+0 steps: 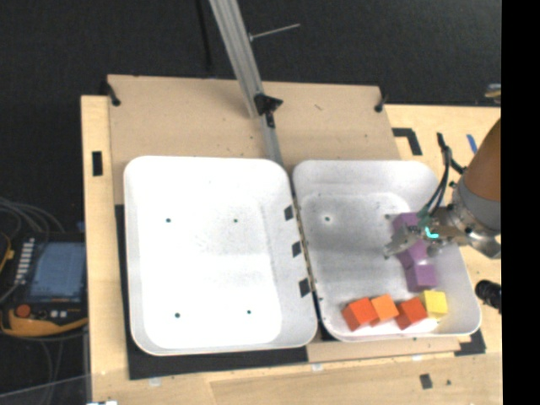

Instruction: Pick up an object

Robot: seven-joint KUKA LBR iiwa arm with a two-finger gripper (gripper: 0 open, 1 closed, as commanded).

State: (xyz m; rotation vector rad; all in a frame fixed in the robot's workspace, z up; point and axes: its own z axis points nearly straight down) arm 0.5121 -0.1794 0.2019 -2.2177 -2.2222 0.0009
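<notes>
In the right bin (354, 192) my gripper (411, 241) hangs low over a purple block (420, 270) near the bin's right side. A second bit of purple (408, 221) shows just above the gripper. Along the bin's front wall lie two orange blocks (361, 312) (385, 307), a red block (413, 312) and a yellow block (435, 302). The arm with its orange band (485, 171) comes in from the right.
The left bin (207, 251) sits beside the right one on the wooden bench. A metal pole (240, 53) slants up from between the bins at the back. A handheld control unit (46, 277) with cables lies off the bench's left edge.
</notes>
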